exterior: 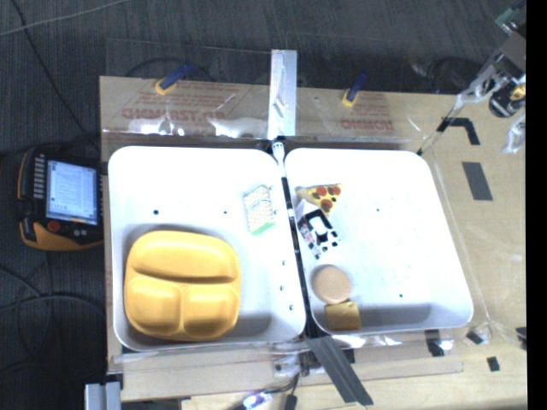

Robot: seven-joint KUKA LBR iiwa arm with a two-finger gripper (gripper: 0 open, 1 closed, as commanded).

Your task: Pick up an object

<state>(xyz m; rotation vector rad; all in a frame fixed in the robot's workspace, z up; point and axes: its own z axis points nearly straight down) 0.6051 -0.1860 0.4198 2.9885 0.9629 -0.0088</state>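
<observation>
In the left bin (154, 173), a large yellow loaf-shaped object (182, 283) fills the near left corner. A small green and white packet (258, 209) lies near the divider. Along the left side of the right bin (427, 229) lie a yellow and red toy (320, 196), a black and white item (317, 230), a round tan disc (332, 284) and a golden-brown block (343, 316). My gripper (506, 82) sits at the far upper right, beyond the right bin and well away from every object, with nothing seen in it.
A metal post (283, 92) stands behind the divider between the bins. Yellow and blue clips (174, 79) hold clear sheeting at the back. A handheld pendant with a lit screen (64, 196) lies left of the bench. Black tape marks (475, 180) dot the bench on the right.
</observation>
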